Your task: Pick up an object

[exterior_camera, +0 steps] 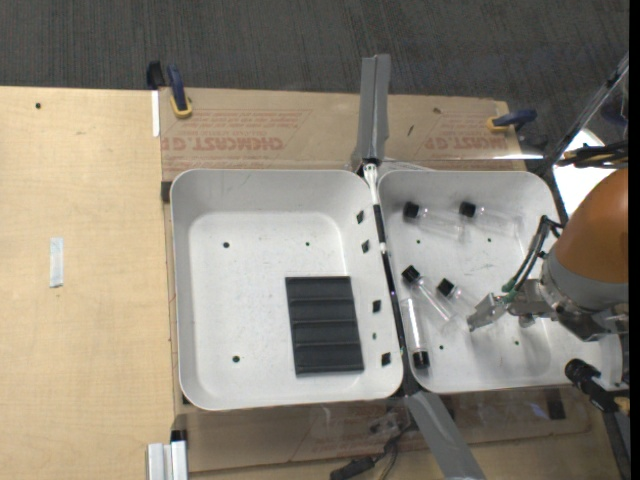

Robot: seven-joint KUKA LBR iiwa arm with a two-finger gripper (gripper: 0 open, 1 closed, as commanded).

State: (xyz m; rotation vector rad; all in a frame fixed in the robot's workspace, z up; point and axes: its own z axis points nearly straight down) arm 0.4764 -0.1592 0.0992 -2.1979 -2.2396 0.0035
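Overhead, two shallow white plastic bins sit side by side on the pale wooden worktop [80, 268], with a sheet of printed brown cardboard [260, 133] under their far edges. At 9 o'clock, the left white bin [200, 368] holds a black ribbed rectangular block [324, 324] lying flat, its surface cut by crosswise grooves. At 3 o'clock, the right white bin [530, 183] holds several clear plastic tubes with black caps [426, 297], small and slim, scattered apart from each other. The grey metal tool [490, 313] hangs low over this bin, close beside the tubes; whether it is apart or together, I cannot tell. Dark grey carpet [300, 18] lies at 12 o'clock.
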